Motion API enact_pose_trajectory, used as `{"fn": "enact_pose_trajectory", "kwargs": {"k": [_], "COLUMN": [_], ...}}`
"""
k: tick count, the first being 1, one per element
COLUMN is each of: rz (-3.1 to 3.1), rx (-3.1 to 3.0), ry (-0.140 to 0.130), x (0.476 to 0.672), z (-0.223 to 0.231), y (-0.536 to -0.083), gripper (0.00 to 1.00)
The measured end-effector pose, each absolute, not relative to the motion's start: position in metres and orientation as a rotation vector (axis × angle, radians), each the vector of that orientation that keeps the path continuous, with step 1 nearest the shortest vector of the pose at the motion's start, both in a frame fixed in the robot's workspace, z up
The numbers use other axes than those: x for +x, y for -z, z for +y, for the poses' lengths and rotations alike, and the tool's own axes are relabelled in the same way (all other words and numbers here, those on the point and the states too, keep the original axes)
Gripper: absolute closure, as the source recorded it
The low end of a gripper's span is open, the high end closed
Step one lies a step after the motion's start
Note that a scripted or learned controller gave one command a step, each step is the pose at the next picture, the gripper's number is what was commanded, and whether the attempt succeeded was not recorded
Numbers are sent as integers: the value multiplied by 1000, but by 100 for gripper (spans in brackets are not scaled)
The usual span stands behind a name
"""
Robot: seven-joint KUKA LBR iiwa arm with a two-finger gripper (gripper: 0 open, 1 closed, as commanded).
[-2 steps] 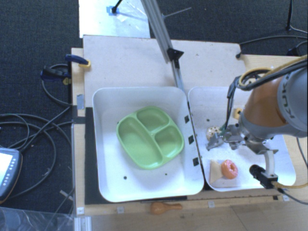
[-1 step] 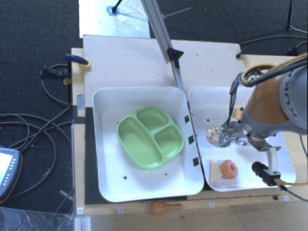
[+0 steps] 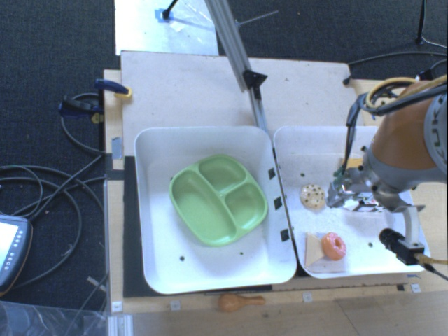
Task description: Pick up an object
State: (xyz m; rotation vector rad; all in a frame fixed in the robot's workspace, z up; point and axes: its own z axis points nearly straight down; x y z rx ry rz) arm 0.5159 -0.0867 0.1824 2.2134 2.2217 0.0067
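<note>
In the right bin (image 3: 294, 145) lie a round speckled cookie (image 3: 313, 196), a pink frosted donut (image 3: 334, 246) and a tan wedge-shaped piece (image 3: 313, 249) beside the donut. My gripper (image 3: 341, 194) hangs low over the right bin, just right of the cookie, its metal fingers pointing left and down. Nothing shows between the fingers. A yellowish object (image 3: 353, 164) peeks out behind the wrist. The left bin (image 3: 150, 257) holds a green divided plate (image 3: 219, 199).
A slanted metal pole (image 3: 231, 37) crosses above the bins' shared wall. A tan pear-shaped item (image 3: 238, 301) lies on the bench in front of the bins. Cables and a clamp (image 3: 94, 103) sit to the left of the bench.
</note>
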Motion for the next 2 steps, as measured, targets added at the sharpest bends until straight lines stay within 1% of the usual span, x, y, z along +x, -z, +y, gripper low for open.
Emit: {"fn": "enact_pose_trajectory", "kwargs": {"k": [1, 2], "rz": [2221, 2224], "rx": [2211, 2210], "ry": [-8, -6], "x": [518, 520], "z": [-98, -98], "y": [-239, -279], "gripper": [100, 100]}}
